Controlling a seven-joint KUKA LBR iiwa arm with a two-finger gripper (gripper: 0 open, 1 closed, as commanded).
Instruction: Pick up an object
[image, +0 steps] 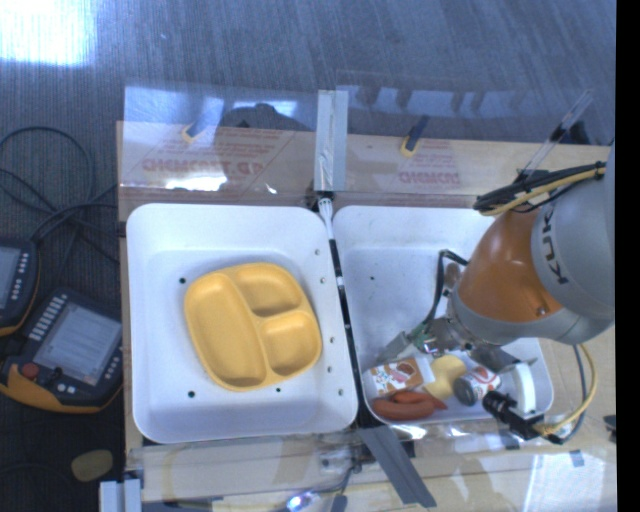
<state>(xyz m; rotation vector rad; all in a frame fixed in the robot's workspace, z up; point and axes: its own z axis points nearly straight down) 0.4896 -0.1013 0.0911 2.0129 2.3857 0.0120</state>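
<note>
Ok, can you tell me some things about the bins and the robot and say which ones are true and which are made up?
1. The yellow divided plate lies in the left bin. True.
2. The plate has one compartment. False: it has three.
3. The arm's orange band is over the right bin. True.
4. The red hot dog toy sits on the plate. False: it lies at the near edge of the right bin.
5. The small items cluster in the right bin's far corner. False: they crowd its near side, under the arm.
</note>
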